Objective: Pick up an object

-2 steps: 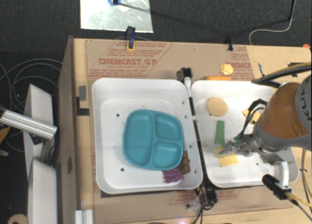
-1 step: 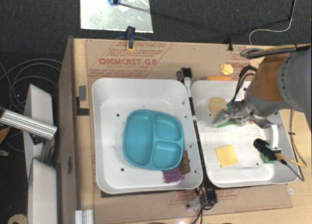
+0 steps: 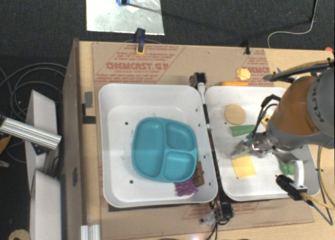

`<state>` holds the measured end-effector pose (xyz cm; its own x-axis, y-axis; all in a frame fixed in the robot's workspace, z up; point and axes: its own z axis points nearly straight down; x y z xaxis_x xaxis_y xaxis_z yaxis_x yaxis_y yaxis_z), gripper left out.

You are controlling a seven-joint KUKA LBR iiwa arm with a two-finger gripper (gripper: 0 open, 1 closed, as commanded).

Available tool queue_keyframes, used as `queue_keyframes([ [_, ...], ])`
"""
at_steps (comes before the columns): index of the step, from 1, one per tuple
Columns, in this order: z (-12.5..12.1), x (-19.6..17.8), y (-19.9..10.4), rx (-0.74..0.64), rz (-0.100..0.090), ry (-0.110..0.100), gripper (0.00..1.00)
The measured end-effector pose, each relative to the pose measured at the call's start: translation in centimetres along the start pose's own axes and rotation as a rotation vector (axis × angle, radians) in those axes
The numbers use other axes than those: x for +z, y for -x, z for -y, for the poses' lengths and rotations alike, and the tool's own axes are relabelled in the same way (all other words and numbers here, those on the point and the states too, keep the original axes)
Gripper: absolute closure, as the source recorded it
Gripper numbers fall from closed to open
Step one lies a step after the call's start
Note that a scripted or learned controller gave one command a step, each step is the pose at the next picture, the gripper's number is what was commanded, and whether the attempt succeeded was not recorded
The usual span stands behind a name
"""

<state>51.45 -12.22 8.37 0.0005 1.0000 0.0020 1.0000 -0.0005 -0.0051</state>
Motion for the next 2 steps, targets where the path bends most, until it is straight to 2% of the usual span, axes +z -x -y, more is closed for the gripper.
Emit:
queue_keyframes([
  [1,2.4,0.0,-1.8,-0.001,0.0,0.002,0.0],
  [2,-9.2,-0.3,2.4,-0.007,0.007,0.018,0.0],
])
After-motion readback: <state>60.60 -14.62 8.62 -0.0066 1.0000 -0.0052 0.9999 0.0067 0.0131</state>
